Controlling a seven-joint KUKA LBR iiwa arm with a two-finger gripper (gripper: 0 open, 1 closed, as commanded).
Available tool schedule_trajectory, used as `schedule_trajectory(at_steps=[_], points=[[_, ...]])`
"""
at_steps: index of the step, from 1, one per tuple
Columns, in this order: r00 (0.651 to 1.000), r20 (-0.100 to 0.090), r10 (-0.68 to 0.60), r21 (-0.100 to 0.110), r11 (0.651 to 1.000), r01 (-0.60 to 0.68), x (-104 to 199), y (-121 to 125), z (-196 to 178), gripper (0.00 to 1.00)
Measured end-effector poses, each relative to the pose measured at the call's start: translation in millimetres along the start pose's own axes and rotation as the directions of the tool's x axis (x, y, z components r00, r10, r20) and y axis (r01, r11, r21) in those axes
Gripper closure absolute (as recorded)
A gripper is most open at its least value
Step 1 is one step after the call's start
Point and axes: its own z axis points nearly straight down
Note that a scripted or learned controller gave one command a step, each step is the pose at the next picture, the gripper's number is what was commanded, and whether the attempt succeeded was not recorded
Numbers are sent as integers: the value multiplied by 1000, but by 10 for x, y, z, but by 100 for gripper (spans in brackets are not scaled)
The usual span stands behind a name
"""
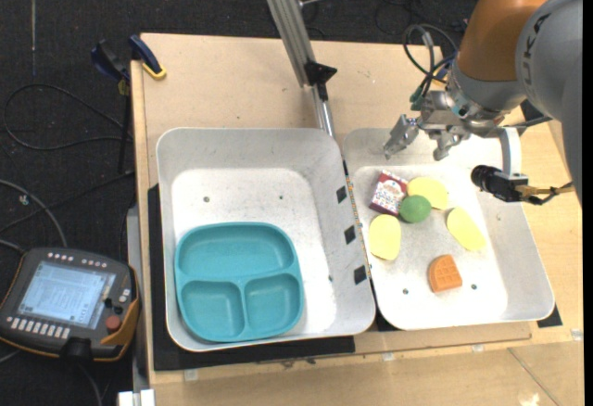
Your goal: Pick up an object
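My gripper [422,142] hangs open above the back of the right bin [519,298], its two fingers spread with nothing between them. Below and in front of it lie the objects: a maroon carton [388,192], a green ball [415,208], a yellow piece [429,191] behind the ball, a yellow piece [385,236] to the left and another yellow piece [465,228] to the right. An orange block [445,273] sits nearer the front. The gripper touches none of them.
The left bin [241,154] holds a teal divided tray [240,281]. A metal pole [287,15] slants across the back of the bench. A teach pendant [65,298] lies on the floor at the left. A black cable end [496,180] hangs over the right bin.
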Motion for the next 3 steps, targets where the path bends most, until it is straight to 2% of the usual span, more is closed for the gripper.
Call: schedule_trajectory(at_steps=[1, 2, 3], points=[[1000, 0, -3, -2, 1000, 3, 7, 7, -102, 100], [1000, 2, 1, -11, 1000, -1, -25, -235, 928, 100], [1000, 3, -1, -11, 1000, 1, -302, 100, -1627, 100]])
